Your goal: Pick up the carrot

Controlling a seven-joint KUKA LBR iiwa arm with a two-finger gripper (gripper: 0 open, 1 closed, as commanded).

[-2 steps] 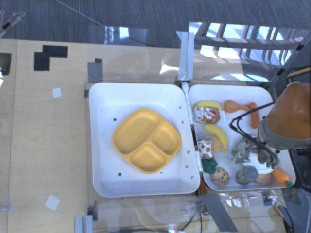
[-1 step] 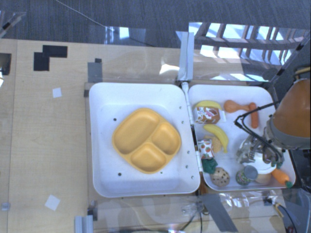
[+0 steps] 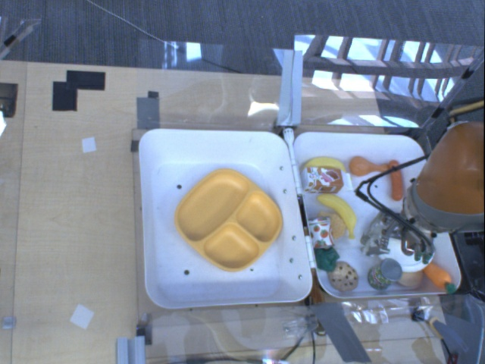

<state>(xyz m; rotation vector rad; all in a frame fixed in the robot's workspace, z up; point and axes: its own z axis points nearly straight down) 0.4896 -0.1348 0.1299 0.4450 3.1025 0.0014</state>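
The carrot (image 3: 437,274) is a short orange piece with a green tip, lying in the near right corner of the right bin (image 3: 356,144). My gripper (image 3: 397,241) hangs over the near half of that bin, a little left of the carrot and above it. The arm's orange band and grey wrist cover the bin's right side. Nothing shows between the gripper's metal parts.
The right bin also holds two bananas (image 3: 339,211), a small carton (image 3: 322,179), an orange pear-like toy (image 3: 364,165), a reddish sausage shape (image 3: 396,184), a cookie (image 3: 343,276) and a grey can (image 3: 385,272). A yellow divided plate (image 3: 229,218) sits in the left bin (image 3: 163,203).
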